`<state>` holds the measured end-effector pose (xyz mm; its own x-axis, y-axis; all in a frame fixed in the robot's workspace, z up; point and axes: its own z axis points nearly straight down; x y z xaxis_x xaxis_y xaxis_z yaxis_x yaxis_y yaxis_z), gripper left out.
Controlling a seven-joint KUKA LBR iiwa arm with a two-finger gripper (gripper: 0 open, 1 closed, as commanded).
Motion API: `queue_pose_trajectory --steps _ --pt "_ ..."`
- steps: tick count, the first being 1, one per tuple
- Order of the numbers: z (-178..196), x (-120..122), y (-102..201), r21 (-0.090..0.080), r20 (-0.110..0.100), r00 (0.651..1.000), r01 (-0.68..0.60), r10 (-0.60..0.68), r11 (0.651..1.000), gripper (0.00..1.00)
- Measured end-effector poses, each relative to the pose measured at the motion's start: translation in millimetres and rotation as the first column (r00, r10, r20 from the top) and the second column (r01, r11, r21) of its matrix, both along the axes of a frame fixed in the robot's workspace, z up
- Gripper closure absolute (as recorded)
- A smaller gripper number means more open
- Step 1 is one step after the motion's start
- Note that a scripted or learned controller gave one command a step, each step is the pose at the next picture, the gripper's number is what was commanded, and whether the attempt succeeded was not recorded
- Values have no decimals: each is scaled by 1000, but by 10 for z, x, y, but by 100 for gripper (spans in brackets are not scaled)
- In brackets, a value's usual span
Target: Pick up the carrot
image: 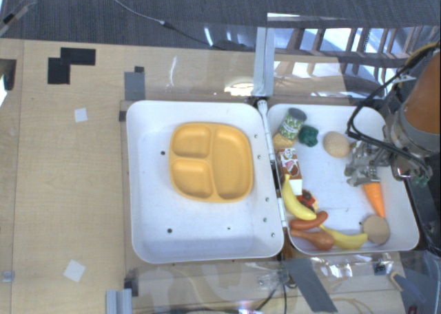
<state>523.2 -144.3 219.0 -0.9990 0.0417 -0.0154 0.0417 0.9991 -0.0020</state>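
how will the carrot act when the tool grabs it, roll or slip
The carrot looks like a smooth, stiff cone, so it would likely hold its shape. Its taper toward the tip may let it slide out of the tool. If nudged, it would probably roll in a curve toward the potato nearby.

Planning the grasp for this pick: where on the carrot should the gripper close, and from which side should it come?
Probably across the carrot at its thicker upper half, coming straight down from above. It lies flat in the right bin, tapering toward the near edge, with its broad end just under the gripper. Bare bin floor on its left leaves finger room; the bin wall is nearer its right.
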Motion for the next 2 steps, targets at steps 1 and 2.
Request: queue_pose_trajectory --steps 1,2 --pt "-1280 -304 -305 -4 2 984 -176 176 984 100" --pt "79 237 98 -4 11 991 -130 130 992 100"
